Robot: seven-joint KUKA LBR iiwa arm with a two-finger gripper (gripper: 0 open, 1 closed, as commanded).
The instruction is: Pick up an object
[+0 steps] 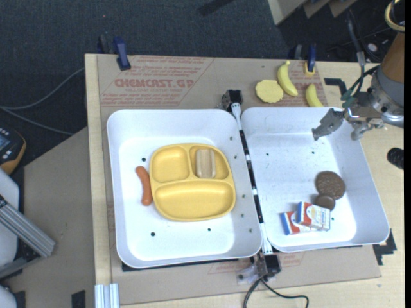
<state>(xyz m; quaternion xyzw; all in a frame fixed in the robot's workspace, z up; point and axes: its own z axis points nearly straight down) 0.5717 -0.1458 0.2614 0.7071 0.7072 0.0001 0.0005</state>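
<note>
While the gripper (339, 122) hangs over the upper right part of the right bin (282, 159), we note nothing between its fingers; one grey finger (324, 126) juts out to the left, the other is lost against the wrist, so we cannot tell whether they are spread or pressed together.

Candidates for the pick, all in the right bin's lower half:
- brown round cookie (330, 184), lying flat, near the right wall
- smaller dark disc (324, 203), just below the cookie and touching or nearly touching it
- red-white-blue carton (306, 217), lying on its side near the front wall, just beside the dark disc

Left bin (128, 146): yellow divided plate (191, 197) with a tan piece (205, 163) in its upper right compartment; orange hot dog (144, 185) on the bin floor beside the plate's left rim. Two bananas (288, 79) and a yellow disc (269, 91) sit on the board behind the bins.

Our judgement: the approach has not begun in earnest. We would go for the carton, since it has flat sides for the fingers to close on; the cookie lies too flat. Bring the gripper toward the front of the bin, line the fingers across the carton's narrow width, and descend straight down. Risk: clipping the dark disc or pushing the carton against the front wall.
</note>
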